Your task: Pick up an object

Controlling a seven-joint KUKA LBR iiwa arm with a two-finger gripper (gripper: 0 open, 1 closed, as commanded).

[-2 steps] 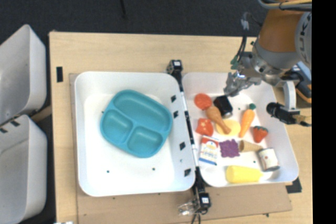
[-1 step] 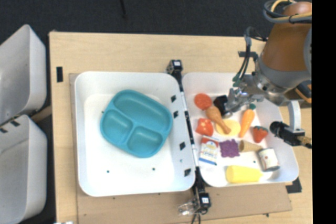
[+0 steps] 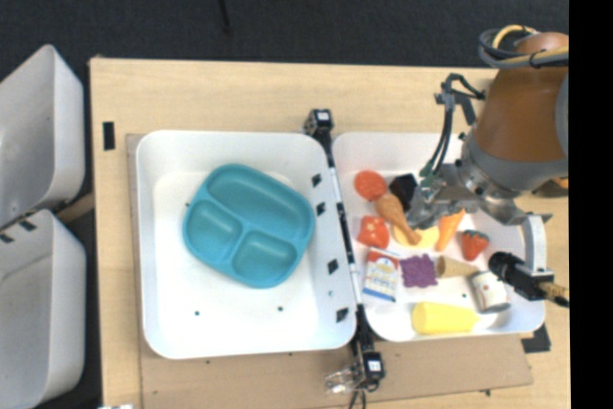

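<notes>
Hand [image 3: 433, 202] low over crowded right bin [image 3: 433, 148], grip state not discernible behind wrist, hovering among ice-cream cone toy [image 3: 396, 214], orange piece [image 3: 450, 229] and black item [image 3: 402, 186]; best to settle squarely on one isolated target, descend straight, close only once flanking it, avoid nudging neighbours.

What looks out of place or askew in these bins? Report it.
Little stands out. The blue divided plate lies turned at an angle in the left bin. In the right bin the toy foods are heaped close together under the gripper. Nothing looks spilled or damaged.
</notes>
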